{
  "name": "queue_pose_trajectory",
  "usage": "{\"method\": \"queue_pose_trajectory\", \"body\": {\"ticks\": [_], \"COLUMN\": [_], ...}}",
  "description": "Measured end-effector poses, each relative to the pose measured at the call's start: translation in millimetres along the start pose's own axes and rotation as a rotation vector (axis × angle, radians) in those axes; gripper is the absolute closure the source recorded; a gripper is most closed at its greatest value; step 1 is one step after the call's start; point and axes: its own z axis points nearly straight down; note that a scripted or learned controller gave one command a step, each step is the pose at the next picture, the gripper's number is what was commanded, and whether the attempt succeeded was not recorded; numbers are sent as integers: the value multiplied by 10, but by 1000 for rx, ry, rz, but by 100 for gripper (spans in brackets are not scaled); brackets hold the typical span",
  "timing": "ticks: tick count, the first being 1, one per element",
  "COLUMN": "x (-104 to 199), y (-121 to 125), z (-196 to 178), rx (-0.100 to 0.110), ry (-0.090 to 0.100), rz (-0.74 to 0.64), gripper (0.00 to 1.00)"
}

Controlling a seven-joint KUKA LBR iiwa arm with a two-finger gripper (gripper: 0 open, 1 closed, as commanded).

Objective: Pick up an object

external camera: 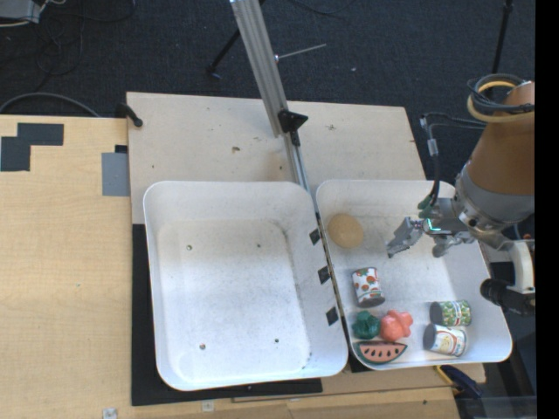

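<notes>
- Over the right bin (489, 343), I log the gripper (426, 243) hanging above the bin's upper middle floor, carried by the grey arm (498, 168) that enters from the right with its orange band above the wrist.
- Fingers: two grey fingers (403, 236) are spread apart, pointing down and left, with nothing between them that I can see.
- Item 1: a round tan ball (345, 230), lying near the right bin's left wall, to the left of the gripper and apart from it.
- Item 2: a small can with a red and white label (368, 286), lying tilted below the ball, near the middle of the bin.
- Item 3: a green toy piece (365, 326), low in the bin beside the left wall.
- Item 4: a red-orange toy piece (396, 324), touching or just beside the green one on its right.
- Item 5: a toy watermelon slice (381, 352), lying at the bin's lower edge just under the green and red pieces.
- Item 6: a green-labelled can (451, 312), on its side near the right wall.
- Item 7: a white and yellow can (445, 340), on its side just below the green-labelled one.
- Left bin (175, 208): a shallow white tray side by side with the right bin, a row of black clips (321, 273) along the seam between them.
- Counter (210, 138): pale board under both bins, with a slanted aluminium rail (266, 68) rising from its far edge.
</notes>
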Motion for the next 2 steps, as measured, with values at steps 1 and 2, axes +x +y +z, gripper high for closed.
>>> {"method": "queue_pose_trajectory", "body": {"ticks": [1, 2], "x": [-12, -57], "y": [6, 17], "z": [-19, 431], "rx": [-5, 1], "ry": [-1, 0], "rz": [3, 2], "gripper": [0, 0]}}
